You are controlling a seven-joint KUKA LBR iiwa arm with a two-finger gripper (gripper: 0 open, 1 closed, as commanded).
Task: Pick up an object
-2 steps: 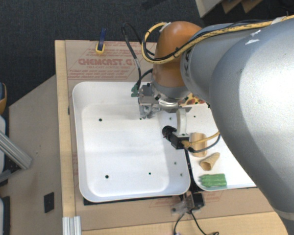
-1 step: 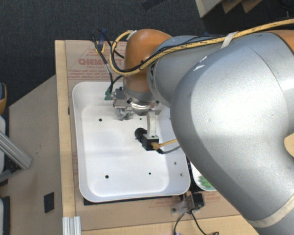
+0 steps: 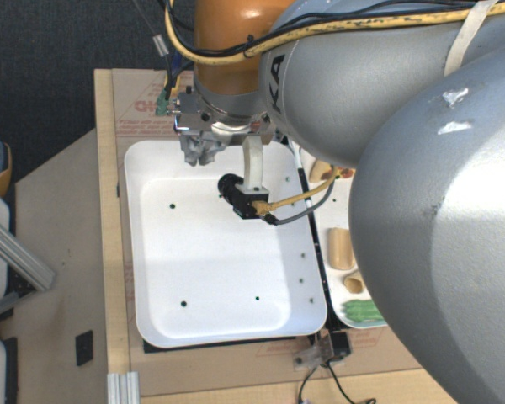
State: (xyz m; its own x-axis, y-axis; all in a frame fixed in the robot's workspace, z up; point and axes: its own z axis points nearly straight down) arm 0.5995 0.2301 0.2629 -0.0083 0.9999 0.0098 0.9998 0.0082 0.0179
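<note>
Pincer [image 3: 200,152] poised over the left bin's [image 3: 151,225] far edge.
Grip state impossible to tell; green object [image 3: 362,312] well off to its right, in the other bin, untouched.

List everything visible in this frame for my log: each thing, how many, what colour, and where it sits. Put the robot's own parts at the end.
Left bin: one, white, shallow, middle of the view, a few small dark dots on its floor.
Right bin: one, white, to the right of the first, mostly hidden behind the arm.
Tan objects: at least two, tan or beige, in the right bin; exact shapes unclear.
Green object: one, green, near front of the right bin, partly hidden.
Cardboard sheet: one, brown, under both bins.
Arm: one, grey with an orange band, reaching in from the right.
Cables: yellow and black, along the arm and down to the wrist.
Pincer: one, grey metal, above the left bin's far edge.
</note>
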